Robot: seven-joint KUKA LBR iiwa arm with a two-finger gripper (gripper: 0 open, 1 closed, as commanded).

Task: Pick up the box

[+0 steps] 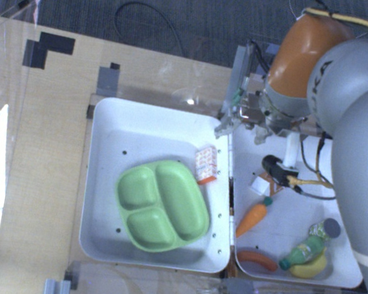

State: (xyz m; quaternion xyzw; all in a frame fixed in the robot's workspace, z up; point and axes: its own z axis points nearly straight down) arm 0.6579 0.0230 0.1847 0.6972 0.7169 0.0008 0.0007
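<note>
At frame centre, against the right wall of the left shallow white bin and just beside a light green three-compartment plastic plate: a small white cardboard box with red-orange print, lettering too small to read. Higher in the frame, over the divide between the bins: the grey gripper, clear of the box, open or closed impossible to tell. In the right white bin: an orange carrot and a green bottle.

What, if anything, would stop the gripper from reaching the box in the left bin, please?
Probably nothing, so yes: the box lies uncovered near the gripper, though the green plate and the left bin's right wall flank it closely.
</note>
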